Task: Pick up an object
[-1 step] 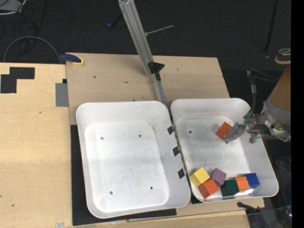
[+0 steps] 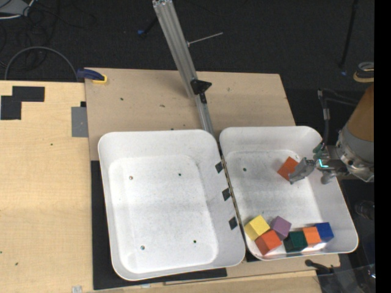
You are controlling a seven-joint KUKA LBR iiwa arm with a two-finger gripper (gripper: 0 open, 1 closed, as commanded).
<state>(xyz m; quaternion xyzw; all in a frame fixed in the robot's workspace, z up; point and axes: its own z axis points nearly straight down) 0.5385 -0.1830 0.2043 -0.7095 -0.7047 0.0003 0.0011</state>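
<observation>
An orange-red block [image 2: 286, 166] sits tilted in the upper right part of the right bin [image 2: 263, 133], casting a faint shadow to its left. My gripper [image 2: 297, 172] reaches in from the right edge and its grey tip lies right against the block's right side. Whether the block is gripped is unclear. Along the right bin's front edge lie a yellow block [image 2: 258, 226], a purple block [image 2: 281, 226], a red block [image 2: 267, 242], a green block [image 2: 295, 242], an orange block [image 2: 312, 235] and a blue block [image 2: 324, 231].
The left bin [image 2: 104, 145] stands beside the right one, with black clips [image 2: 226, 193] along the shared rim. A slanted aluminium bar [image 2: 180, 47] rises behind the bins. The arm's orange band [image 2: 366, 118] is at the far right.
</observation>
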